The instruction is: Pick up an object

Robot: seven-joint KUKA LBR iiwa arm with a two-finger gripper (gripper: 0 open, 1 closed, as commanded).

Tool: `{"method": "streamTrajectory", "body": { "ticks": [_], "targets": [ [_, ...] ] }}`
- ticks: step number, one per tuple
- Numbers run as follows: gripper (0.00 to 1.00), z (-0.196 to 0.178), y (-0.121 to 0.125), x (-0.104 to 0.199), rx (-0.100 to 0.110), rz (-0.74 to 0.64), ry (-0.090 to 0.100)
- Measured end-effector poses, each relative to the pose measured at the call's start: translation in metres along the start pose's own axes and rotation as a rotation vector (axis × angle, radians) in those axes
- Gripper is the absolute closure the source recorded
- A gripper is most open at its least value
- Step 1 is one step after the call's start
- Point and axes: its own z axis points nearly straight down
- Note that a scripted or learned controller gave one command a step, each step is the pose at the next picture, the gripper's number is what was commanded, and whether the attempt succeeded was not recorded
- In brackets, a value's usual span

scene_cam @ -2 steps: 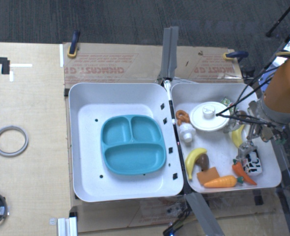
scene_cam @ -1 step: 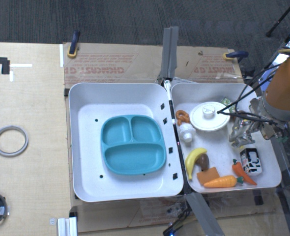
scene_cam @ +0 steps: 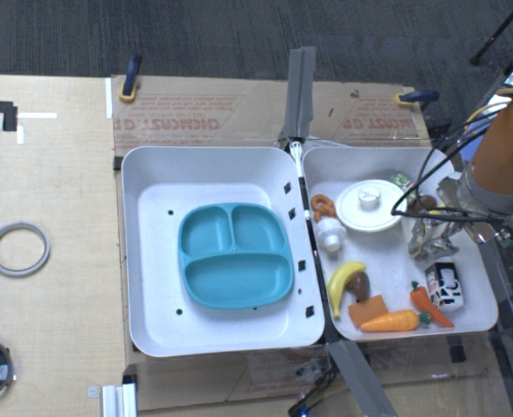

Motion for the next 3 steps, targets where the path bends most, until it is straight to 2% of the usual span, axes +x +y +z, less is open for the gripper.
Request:
{"method": "streamTrajectory", "body": {
  "ticks": [1,2,3],
  "targets": [
    [1.00,0.000,-0.016,-0.034,0.000,-0.405,-0.002],
    [0.00,0.001,-0.009,-0.039,-0.010,-0.411,-0.006],
    [0.00,0.000,0.007,0.014,-0.001,-0.374,0.000]
  ]
}}
